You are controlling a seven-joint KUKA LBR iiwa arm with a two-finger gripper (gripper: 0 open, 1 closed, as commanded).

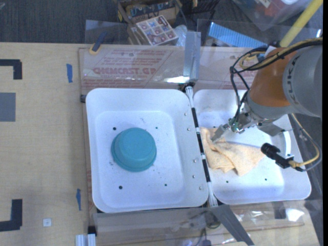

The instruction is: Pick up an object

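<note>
We lower our pincer (224, 132) into the right bin (294, 188), right at the top edge of the yellow cloth (229, 155), since that crumpled fold offers something to pinch. We cannot tell whether it grips anything. The teal bowl (134, 148) sits upside down in the left bin (100, 111), well apart.

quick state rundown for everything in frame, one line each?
teal bowl: upside down, alone in the left bin, untouched.
yellow cloth: crumpled, lying in the right bin against its left wall.
gripper: low over the cloth's upper edge; open or shut not readable.
arm: reaching in over the right bin.
</note>
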